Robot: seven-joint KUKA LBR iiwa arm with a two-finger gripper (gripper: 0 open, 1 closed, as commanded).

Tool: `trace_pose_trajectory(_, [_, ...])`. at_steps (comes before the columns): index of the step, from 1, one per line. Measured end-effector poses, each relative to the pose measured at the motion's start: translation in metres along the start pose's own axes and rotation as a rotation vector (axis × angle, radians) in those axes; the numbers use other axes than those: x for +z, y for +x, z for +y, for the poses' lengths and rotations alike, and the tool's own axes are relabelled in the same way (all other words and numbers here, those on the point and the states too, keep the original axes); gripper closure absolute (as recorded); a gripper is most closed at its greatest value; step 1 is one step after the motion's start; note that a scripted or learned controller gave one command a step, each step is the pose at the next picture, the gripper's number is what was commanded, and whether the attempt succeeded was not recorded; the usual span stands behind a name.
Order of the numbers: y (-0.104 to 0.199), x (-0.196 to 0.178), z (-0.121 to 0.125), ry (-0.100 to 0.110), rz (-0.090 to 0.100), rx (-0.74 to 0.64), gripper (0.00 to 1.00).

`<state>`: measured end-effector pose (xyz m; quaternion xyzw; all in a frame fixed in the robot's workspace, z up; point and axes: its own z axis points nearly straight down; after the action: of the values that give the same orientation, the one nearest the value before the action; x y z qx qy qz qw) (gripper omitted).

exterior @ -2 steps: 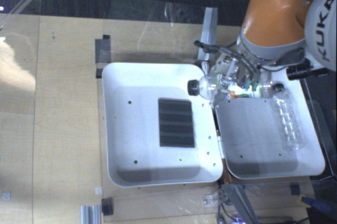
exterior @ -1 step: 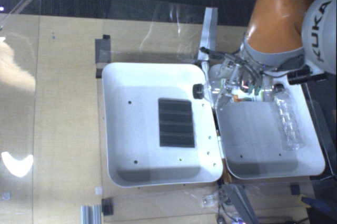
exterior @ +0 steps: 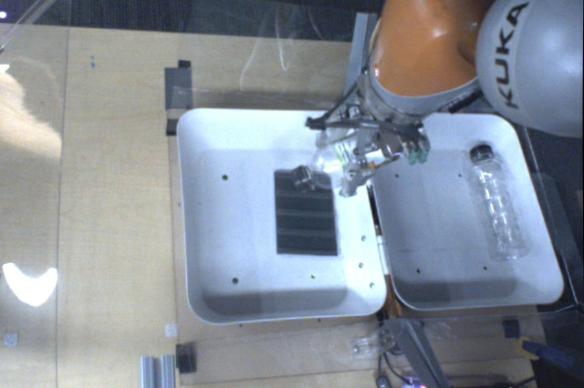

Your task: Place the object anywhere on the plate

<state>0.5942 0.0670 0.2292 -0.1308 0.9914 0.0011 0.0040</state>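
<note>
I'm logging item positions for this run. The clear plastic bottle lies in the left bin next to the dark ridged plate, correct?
Not quite. The camera view shows the clear plastic bottle lying in the right bin; the dark ridged plate is in the left bin.

"KUKA" in black caps on the grey arm housing [exterior: 534, 48], upper right; letters run tilted, approx. bottom-to-top along the casing. No other legible text: clear plastic bottle [exterior: 497, 199] in the right bin has no readable label, and the dark ribbed plate [exterior: 306, 213] in the left bin carries no markings. Nothing readable on the bins or tabletop [exterior: 100, 194] either.
</note>
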Motion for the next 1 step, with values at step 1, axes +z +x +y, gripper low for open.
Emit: trace_pose_trajectory(1, [0.0083, -0.0246, 0.0042, 0.001, -0.003, -0.358, 1.00])
